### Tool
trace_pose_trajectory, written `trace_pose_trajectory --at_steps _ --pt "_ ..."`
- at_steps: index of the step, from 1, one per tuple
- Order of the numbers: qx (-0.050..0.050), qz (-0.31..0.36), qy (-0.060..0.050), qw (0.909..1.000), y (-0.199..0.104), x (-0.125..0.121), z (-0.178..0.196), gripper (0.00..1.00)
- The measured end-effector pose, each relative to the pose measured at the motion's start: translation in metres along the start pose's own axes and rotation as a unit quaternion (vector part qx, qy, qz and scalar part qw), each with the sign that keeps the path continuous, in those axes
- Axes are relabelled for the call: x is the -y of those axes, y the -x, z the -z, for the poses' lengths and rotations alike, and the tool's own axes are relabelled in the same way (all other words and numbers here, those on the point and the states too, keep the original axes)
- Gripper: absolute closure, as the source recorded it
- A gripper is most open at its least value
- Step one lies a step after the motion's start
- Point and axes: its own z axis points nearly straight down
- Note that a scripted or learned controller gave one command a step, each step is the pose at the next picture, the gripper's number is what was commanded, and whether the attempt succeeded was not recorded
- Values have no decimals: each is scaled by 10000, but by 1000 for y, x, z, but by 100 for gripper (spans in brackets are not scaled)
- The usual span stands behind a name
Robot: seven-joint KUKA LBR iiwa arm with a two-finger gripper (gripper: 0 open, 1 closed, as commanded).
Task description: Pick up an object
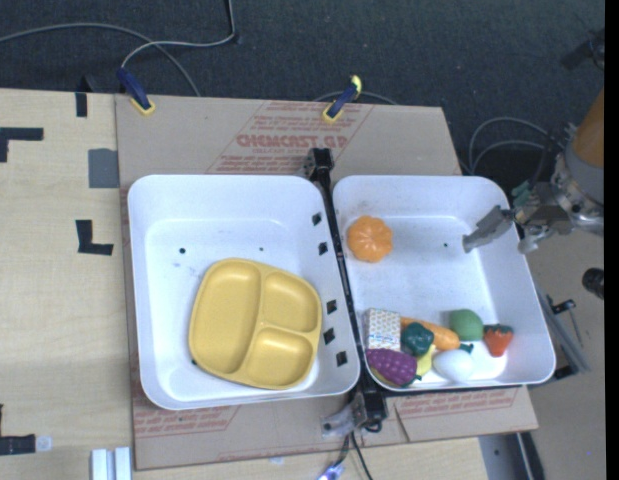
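My gripper [507, 236] hangs over the right bin's [429, 190] far right rim, its fingers [485, 231] spread open with nothing between them. An orange fruit [369, 239] lies alone at the far left of that bin, well to the gripper's left. Along the bin's near wall sits a cluster of toy food: purple grapes [391, 366], a pale patterned block [383, 325], a dark green piece [417, 340], an orange carrot [441, 335], a green ball [466, 324], a red fruit [498, 339] and a white egg shape [464, 365].
The left bin [159, 208] holds a yellow divided plate [256, 323]. Black clips run along the rim between the two bins [334, 268]. Both bins rest on cardboard [279, 138] held by yellow-blue clamps [341, 101].
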Motion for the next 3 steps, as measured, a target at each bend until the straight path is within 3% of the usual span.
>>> trace_pose_trajectory --at_steps 1,2,3 --pt "-7 13 15 10000 -80 -51 -174 0" --pt "2 18 -488 9988 -81 -109 -181 0" --pt "-3 23 -482 9988 -80 -109 -181 0"
